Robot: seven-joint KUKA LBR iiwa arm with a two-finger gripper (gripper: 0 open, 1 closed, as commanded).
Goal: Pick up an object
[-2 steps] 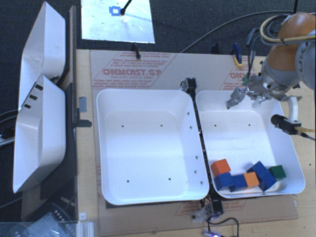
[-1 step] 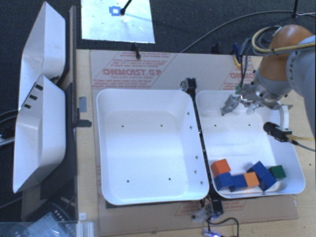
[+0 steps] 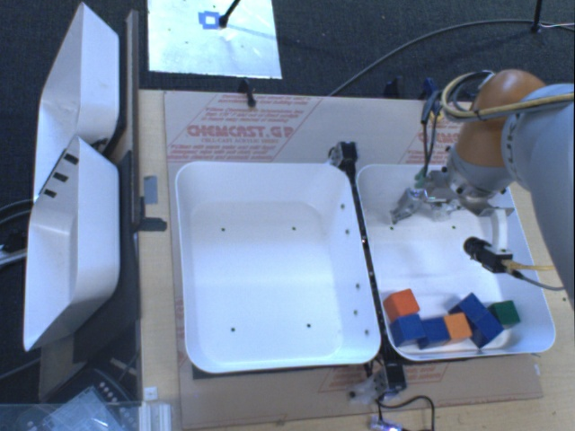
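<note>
Several small blocks lie along the front of the right bin (image 3: 539, 338): an orange block (image 3: 402, 303), a blue block (image 3: 411, 328) just in front of it, another orange block (image 3: 457, 326), a larger blue block (image 3: 476, 316) and a green block (image 3: 505, 312) at the right. My gripper (image 3: 410, 205) hangs over the back left part of the right bin, well behind the blocks, fingers pointing left and spread apart. Nothing sits between them.
The left bin (image 3: 189, 241) stands beside the right one, with a dark divider (image 3: 359, 241) between them. A black cable plug (image 3: 485, 254) hangs off the arm over the right bin. White bins are stacked at the far left (image 3: 72, 196).
</note>
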